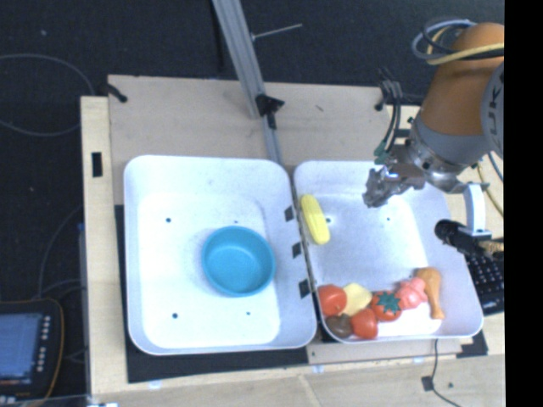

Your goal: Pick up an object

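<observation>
Yellow and long, the banana [315, 219] lies in the right bin [399, 236] close to its left wall; the gripper [376, 195] hangs above the upper part of the same bin, to the right of the banana and apart from it, with bare white floor between them; whether it is released or clenched I cannot tell, and nothing is seen in its grasp. Along the lower edge of this bin lies a heap of toy food: a red tomato [332, 298], a pale yellow piece [357, 297], a pink piece [411, 293] and an orange piece [432, 290], all touching or nearly so. The left bin [161, 193] holds one blue bowl [238, 261], upright, near its middle.
</observation>
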{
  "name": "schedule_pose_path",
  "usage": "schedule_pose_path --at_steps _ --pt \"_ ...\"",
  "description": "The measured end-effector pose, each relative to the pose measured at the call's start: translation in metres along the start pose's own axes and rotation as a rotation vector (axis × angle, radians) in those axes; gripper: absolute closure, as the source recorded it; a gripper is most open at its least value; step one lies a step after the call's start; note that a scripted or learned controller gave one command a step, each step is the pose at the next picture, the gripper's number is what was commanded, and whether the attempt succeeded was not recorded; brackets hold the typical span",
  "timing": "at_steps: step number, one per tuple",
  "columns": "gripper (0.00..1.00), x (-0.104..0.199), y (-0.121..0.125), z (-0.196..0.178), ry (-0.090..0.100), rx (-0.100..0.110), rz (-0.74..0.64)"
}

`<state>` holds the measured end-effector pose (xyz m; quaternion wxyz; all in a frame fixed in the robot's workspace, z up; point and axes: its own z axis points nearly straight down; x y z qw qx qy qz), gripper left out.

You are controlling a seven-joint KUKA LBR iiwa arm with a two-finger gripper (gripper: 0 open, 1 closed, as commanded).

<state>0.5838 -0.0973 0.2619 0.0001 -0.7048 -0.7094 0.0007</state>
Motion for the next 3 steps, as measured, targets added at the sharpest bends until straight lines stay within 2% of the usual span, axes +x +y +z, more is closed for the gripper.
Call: schedule_pose_path --at_steps 2,3 --pt "1.00 0.110 0.042 0.001 0.000 -0.003 -0.002" --pt "1.00 0.157 0.054 -0.003 0.001 -0.002 -0.002"
